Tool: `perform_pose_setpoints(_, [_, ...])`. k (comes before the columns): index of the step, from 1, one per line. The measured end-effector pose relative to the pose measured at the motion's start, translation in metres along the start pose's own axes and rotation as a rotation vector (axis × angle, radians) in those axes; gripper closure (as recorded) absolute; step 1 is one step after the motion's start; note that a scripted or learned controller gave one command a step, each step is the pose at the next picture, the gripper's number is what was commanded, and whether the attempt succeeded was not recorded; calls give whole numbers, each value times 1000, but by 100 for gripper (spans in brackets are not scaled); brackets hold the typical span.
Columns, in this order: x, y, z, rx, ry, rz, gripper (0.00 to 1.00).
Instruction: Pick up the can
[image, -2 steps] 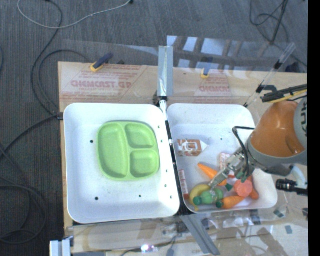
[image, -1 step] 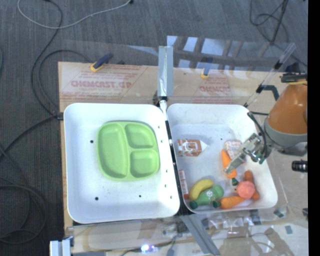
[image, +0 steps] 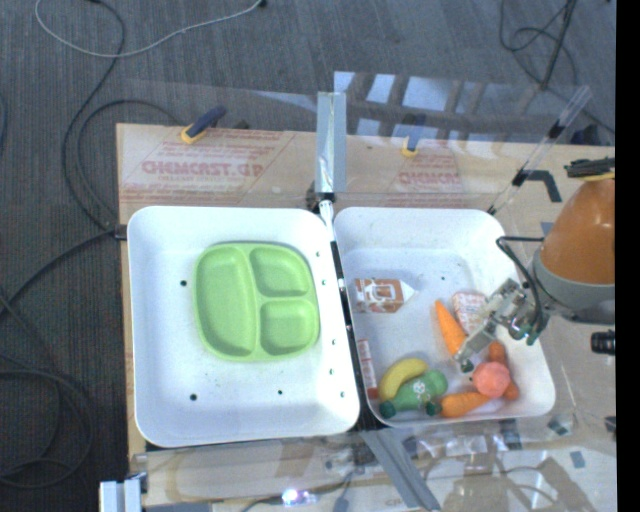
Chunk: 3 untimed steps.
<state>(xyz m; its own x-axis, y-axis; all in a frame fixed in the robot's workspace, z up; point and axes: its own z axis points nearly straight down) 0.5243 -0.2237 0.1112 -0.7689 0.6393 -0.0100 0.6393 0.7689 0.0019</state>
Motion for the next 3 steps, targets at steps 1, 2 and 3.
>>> perform_pose_setpoints(1, [-1,3,-10,-7,-4,0,100])
perform_pose_setpoints(2, [51,6,19,-2,-8,-260,100])
perform_pose_setpoints(3, [-15,46,5,-3,9,-205,100])
